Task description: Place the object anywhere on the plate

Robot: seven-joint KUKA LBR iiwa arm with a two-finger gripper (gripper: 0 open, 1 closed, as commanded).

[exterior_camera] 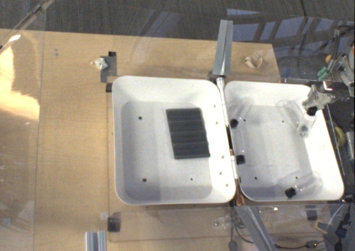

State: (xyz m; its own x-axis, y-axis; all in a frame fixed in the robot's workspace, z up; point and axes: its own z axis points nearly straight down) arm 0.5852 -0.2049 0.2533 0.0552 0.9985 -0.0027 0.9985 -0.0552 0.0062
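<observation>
1. Near edge, right bin point(333, 158): a clear bottle-like item point(304, 183) with a black cap lies by the near-right corner. Its long axis is approx. left-right, cap end toward the left.
2. Mid-depth, left bin point(125, 150): the plate point(188, 133) is taken to be the dark ridged slab lying flat near the centre, long axis near-to-far. Nothing is seen resting on it, so the task is judged not yet done.
3. Mid-depth, right bin: a second clear item point(297, 116) lies toward the far-right, long axis roughly near-to-far with a slight slant. A third clear item point(238, 115), black-capped, lies against the left wall.
4. Far right corner of the right bin: the gripper point(313, 101) is seen just beside the second clear item, to its right & slightly farther back. Open vs. closed cannot be told; nothing is shown to be held.
5. Key relation: the obj. to be moved is prob. the second clear item, as it is nearest the tool, but this cannot be confirmed. It lies just left of the gripper. The plate lies well apart, further left across the divider, so a leftward carry would be called for.
</observation>
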